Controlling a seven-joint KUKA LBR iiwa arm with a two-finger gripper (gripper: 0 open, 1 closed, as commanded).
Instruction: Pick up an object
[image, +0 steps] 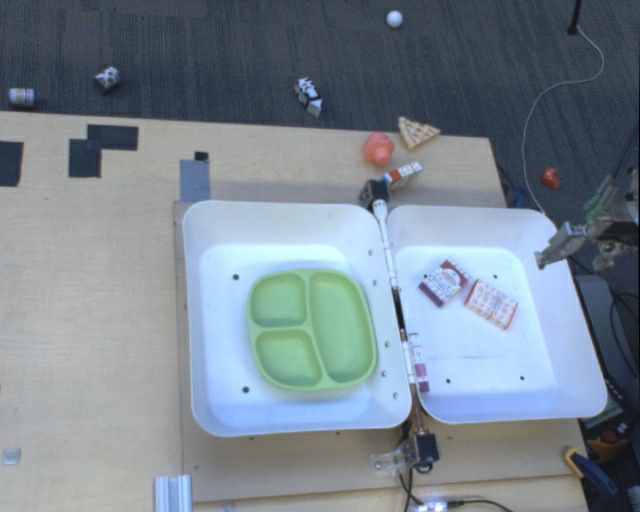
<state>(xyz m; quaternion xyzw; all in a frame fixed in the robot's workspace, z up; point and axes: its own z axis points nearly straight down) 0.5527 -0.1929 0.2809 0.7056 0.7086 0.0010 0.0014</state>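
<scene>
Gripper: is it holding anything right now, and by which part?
Nothing. The gripper sits at the right bin's edge, apart from both packets.

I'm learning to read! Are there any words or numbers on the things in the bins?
None can be read.
Dark red packet: print too blurred.
Pink-and-white packet: pattern too small to make out.
Green divided plate: no writing visible.

The right bin (560, 390) lies mostly bare; two small packets (468, 292) sit touching near its back-left corner; a green divided plate (312, 330) fills the left bin's (215, 300) middle, leaving a bare margin along its edges.
</scene>
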